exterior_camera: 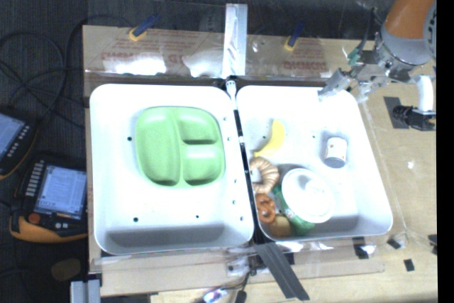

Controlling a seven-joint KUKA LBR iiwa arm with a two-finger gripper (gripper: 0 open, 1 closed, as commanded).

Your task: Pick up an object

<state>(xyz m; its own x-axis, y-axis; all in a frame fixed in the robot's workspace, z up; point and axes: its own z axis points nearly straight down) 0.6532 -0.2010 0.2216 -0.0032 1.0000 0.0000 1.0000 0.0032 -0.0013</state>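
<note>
The right bin holds a yellow banana-shaped piece, a small white cup, a round white lid on a green container and several brown pastry-like toys along its left wall. My gripper hangs over the far right corner of this bin, above its rim and away from all the objects. Nothing shows in its grasp. The grey arm with its orange band comes in from the upper right.
A green divided plate lies in the left bin. A clear panel with yellow clips stands behind both bins. Tablets and cables lie left of the bench.
</note>
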